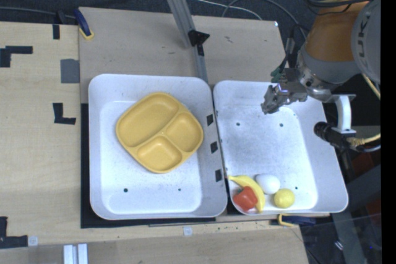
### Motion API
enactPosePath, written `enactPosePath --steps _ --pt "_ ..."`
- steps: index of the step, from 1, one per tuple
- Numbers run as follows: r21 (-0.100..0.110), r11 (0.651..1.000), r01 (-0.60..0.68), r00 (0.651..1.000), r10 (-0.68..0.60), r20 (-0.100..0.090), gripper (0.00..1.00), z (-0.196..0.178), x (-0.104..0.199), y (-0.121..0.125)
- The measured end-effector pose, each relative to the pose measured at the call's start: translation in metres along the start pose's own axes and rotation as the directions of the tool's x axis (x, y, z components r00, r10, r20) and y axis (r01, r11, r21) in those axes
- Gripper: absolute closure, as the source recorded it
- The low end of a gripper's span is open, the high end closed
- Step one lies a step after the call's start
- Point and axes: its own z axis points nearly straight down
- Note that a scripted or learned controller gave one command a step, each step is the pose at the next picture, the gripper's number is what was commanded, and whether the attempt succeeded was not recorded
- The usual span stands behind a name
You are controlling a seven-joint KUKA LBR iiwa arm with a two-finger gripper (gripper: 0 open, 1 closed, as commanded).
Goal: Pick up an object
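Note:
My gripper (270, 105) hangs over the far part of the right bin (272, 139), well above its floor, with nothing visible between its fingers. At the near edge of that bin lies a cluster of small objects: a yellow banana (252, 185), a red piece (245, 198) against it, a white egg-shaped ball (268, 183) and a yellow ball (284, 198). The gripper is far from this cluster, toward the back of the bin.
A yellow divided plate (159, 132) lies in the left bin (105, 188). A grey pole (176, 0) slants in from the top to the gap between the bins. Cables (247, 6) run across the bench behind the right bin.

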Motion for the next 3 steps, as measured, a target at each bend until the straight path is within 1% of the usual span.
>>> enactPosePath --steps 1,2,3 --pt "-0.002 1.000 0.001 1.000 -0.001 0.000 1.00 -0.003 0.052 0.019" --pt "-0.001 1.000 0.000 1.000 0.000 0.001 1.00 0.018 0.098 0.041" --pt "-0.001 1.000 0.001 1.000 -0.001 0.000 1.00 0.033 0.150 0.059"
